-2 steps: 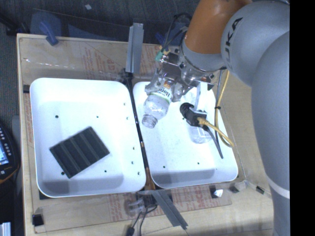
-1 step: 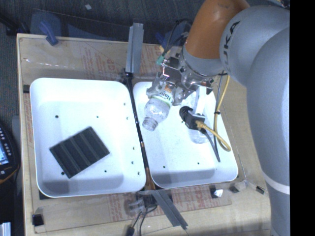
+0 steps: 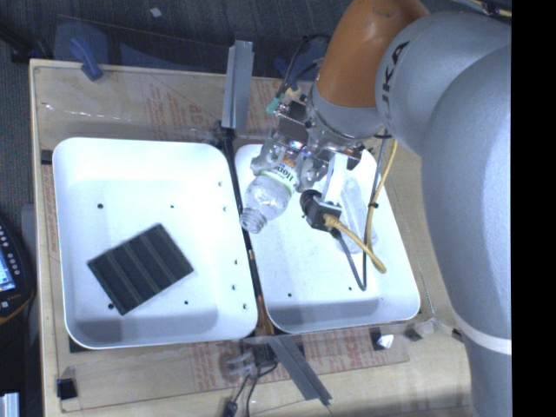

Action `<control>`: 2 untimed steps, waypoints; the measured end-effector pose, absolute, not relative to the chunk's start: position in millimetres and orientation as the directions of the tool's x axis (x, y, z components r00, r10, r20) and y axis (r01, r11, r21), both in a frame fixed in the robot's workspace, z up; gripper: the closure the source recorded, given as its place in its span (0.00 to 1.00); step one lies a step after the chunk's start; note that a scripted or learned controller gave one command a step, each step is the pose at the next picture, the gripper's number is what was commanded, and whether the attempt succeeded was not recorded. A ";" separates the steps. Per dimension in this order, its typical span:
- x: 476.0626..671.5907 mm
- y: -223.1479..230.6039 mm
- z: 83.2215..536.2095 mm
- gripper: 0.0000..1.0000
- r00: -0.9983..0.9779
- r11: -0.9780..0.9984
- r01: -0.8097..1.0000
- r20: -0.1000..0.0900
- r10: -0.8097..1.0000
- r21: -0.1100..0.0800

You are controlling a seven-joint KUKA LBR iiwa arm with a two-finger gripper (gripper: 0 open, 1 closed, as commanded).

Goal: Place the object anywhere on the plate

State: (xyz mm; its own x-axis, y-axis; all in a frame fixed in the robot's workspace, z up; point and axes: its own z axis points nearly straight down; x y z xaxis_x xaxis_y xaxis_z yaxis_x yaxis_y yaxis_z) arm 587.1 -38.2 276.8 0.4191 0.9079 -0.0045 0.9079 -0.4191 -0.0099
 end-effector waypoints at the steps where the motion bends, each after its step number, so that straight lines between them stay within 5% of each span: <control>1: 591.9 -46.6 270.1 1.00 0.437 -0.437 0.900 -0.005 0.900 -0.010; 2: 588.4 -52.9 270.2 1.00 0.495 -0.495 0.869 -0.006 0.869 -0.011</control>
